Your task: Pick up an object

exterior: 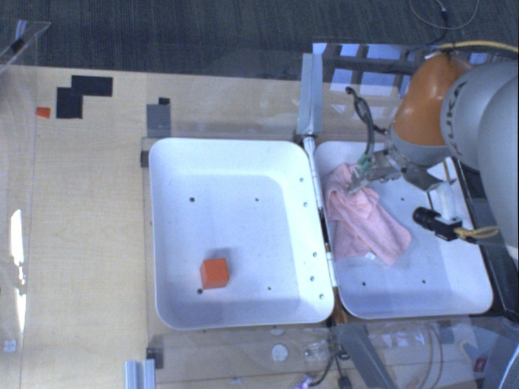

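Observation:
A crumpled pink cloth lies in the left half of the right bin, against the wall between the bins. My gripper is low over the cloth's far end and touches or presses into it there. A small orange cube sits in the left bin, near its front left corner, far from the gripper.
The grey arm with its orange band hangs over the right bin's far right part. A black cable fitting juts over that bin beside the cloth. Metal brackets stand behind the divider between the bins.

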Robot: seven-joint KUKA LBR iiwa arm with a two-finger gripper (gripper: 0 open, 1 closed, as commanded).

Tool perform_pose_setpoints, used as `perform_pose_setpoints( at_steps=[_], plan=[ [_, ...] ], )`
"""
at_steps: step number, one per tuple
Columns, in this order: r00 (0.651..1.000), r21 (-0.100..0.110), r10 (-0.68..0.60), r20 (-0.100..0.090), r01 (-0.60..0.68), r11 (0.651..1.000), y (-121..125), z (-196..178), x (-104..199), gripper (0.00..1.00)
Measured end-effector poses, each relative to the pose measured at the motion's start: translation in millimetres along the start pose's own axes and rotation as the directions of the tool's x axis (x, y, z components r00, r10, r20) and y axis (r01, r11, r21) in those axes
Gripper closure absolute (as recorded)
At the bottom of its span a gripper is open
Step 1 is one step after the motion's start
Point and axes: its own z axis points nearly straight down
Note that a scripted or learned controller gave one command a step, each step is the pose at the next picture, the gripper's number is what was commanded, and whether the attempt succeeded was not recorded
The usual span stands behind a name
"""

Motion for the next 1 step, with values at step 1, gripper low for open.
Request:
perform_pose_setpoints(
  at_steps=[1],
  plan=[
    [0.947,0.013,-0.322,-0.007,0.322,0.947,50.5,-78.6,35.4,1.0]
  ],
)
